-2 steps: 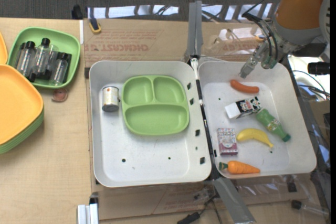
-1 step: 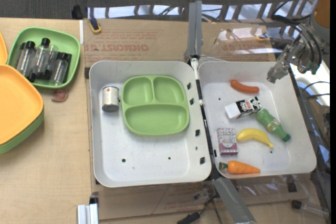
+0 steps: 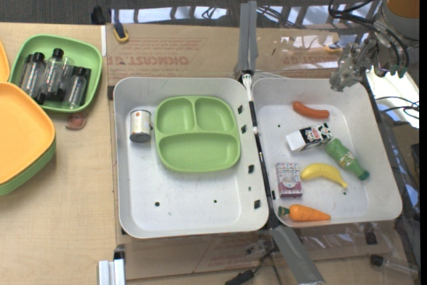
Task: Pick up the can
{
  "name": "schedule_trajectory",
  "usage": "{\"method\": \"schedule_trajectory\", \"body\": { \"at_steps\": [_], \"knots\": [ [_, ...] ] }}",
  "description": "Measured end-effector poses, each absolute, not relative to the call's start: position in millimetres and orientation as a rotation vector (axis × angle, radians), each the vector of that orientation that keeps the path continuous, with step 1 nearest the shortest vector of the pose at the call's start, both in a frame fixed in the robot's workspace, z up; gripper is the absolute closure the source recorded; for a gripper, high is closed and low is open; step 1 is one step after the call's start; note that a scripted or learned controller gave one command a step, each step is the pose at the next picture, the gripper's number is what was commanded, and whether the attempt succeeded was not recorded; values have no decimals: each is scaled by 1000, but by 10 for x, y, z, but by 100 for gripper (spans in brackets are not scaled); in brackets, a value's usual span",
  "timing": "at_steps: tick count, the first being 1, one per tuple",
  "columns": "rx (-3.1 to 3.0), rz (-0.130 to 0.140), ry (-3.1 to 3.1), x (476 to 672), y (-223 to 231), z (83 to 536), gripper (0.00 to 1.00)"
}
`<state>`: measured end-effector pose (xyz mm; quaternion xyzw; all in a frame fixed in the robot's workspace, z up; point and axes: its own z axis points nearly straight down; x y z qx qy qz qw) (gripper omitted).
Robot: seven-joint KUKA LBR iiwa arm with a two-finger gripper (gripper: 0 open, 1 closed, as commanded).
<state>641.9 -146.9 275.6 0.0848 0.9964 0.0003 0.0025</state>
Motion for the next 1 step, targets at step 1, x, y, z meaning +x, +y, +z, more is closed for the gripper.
{"method": "schedule_trajectory", "body": {
  "at_steps": [1],
  "knots": [
    [-332,1,3119,6534,-1508,2545,100]
  ]
}}
